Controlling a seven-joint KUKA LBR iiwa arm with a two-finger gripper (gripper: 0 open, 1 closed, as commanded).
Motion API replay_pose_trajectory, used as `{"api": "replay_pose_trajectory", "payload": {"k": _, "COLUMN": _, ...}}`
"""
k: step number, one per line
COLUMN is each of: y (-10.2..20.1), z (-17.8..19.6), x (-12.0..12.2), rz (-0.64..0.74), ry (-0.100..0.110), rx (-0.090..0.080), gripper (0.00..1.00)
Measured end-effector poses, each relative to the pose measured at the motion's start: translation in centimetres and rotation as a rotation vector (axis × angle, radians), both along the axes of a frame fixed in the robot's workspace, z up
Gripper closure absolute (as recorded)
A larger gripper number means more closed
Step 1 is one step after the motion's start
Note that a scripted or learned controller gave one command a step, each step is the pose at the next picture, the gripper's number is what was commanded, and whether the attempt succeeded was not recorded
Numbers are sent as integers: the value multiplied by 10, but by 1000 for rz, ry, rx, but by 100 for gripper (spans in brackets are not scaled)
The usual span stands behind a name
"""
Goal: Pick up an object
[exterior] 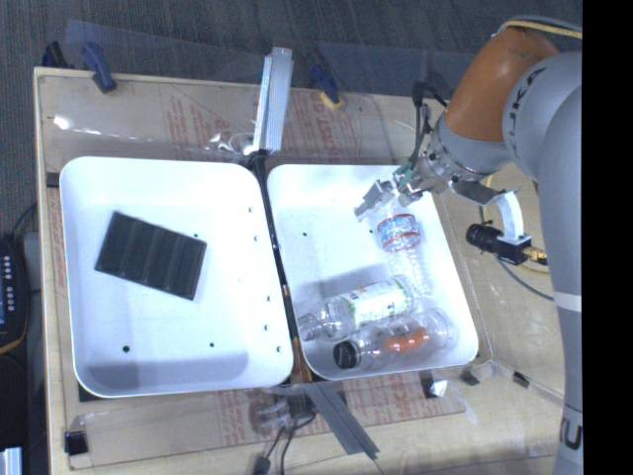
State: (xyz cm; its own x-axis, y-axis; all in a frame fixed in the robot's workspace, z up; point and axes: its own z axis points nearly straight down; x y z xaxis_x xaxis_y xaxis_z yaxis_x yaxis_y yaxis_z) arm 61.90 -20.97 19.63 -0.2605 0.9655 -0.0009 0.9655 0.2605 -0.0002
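Gripper [379, 196] hangs over the far part of the right bin [316, 255], reaching in from the right below the arm's orange band [490, 82]; its metal tip sits just beside the upper end of a clear plastic bottle with a blue-and-red label [401, 240]. Whether that tip touches the bottle I cannot tell, and nothing shows plainly between it, so I would not call the bottle held.

That bottle stands or leans against the right wall of the bin. Nearer the viewer, along the bin's near edge, lie two more clear bottles: one with a green-and-white label [371, 305] on its side, and one with a black cap and orange label [391, 342] just beside it, the two touching or nearly so. The left bin [89, 349] holds a dark ribbed flat panel [151, 255], well apart from the arm.

By my judgement the step in hand is the approach to a grasp on the far bottle. The next move calls for settling around the bottle's body and closing squarely; clear, light, round plastic is likely to slip or roll away.

Both bins rest on a pale wooden bench [148, 97] under a clear sheet held by blue clamps [97, 67], with dark carpet [297, 8] beyond the far edge.
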Motion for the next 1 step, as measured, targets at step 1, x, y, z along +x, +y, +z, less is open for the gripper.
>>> {"api": "replay_pose_trajectory", "payload": {"k": 1, "y": 2, "z": -14, "x": 5, "rz": 130, "ry": 2, "rx": 2, "gripper": 0}}
